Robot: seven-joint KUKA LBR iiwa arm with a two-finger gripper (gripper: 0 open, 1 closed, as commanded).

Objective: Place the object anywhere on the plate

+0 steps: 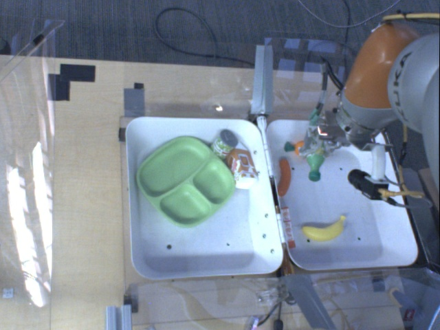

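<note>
A green plate (184,179) with three compartments lies tilted in the left bin (148,253), with nothing on it. My gripper (317,140) hangs over the upper left part of the right bin (385,249). A small green object (315,166) sits right under the gripper, touching or nearly touching it. Just left of the gripper lies a small orange piece with a green end (295,146). A yellow banana (324,230) rests near the front of the right bin. A red-orange sausage (284,176) lies along that bin's left wall.
A small can (224,143) and a brown-and-white packet (241,166) lie against the plate's upper right edge in the left bin. A metal divider (273,191) separates the two bins. The arm comes in from the upper right.
</note>
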